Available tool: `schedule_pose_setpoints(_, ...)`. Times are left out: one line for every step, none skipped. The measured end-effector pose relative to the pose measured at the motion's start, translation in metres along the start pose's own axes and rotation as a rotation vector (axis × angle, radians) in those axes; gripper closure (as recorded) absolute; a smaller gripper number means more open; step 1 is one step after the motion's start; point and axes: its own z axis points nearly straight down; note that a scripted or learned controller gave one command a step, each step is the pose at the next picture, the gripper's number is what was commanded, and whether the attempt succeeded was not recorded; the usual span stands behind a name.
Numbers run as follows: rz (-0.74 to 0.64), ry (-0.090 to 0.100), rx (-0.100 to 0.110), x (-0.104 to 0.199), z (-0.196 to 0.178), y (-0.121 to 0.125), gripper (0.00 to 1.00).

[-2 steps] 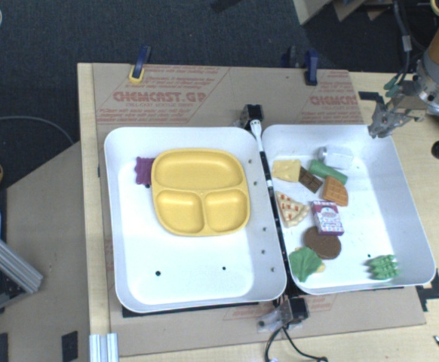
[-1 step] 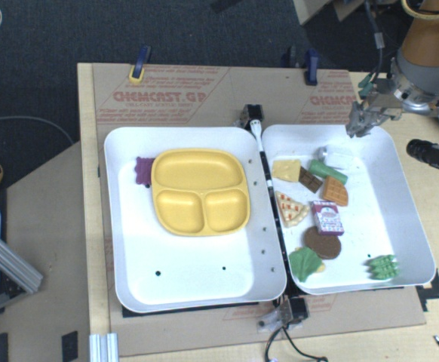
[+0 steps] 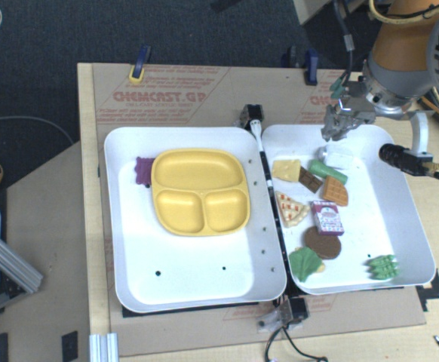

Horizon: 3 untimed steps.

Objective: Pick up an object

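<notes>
White plastic makes up the two bins on the bench. The left bin (image 3: pixel 129 225) has a yellow tray (image 3: pixel 200 190) with three parts in it, and a small purple thing (image 3: pixel 143 170) sticks out from under the tray's left side. The right bin (image 3: pixel 400 210) has a bunch of toy food. There is a pale yellow cheese piece (image 3: pixel 286 170), a dark brown bar (image 3: pixel 310 179) just beside it, a long green piece (image 3: pixel 327 172), and an orange-brown waffle piece (image 3: pixel 335 192). Lower down sits a pizza slice (image 3: pixel 292 209), a small purple box (image 3: pixel 327 219), a round brown cookie (image 3: pixel 322 243) and a green leaf (image 3: pixel 305 263) touching the cookie. A green bumpy piece (image 3: pixel 382 267) lies alone near the bin's front right corner. The grey arm with the orange band reaches in from the right, and its gripper (image 3: pixel 339 129) hangs over the back of the right bin, near the long green piece. Nothing shows between its tips, and I cannot tell how the jaws stand.
</notes>
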Motion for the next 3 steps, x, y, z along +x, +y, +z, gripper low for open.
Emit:
schedule_pose_setpoints(0.001,0.000,0.000,0.037,0.001,-0.009,1.00)
schedule_pose_setpoints(0.000,0.000,-0.003,0.079,-0.002,-0.008,1.00)
schedule_pose_setpoints(-0.001,0.001,-0.002,0.085,-0.003,-0.009,1.00)
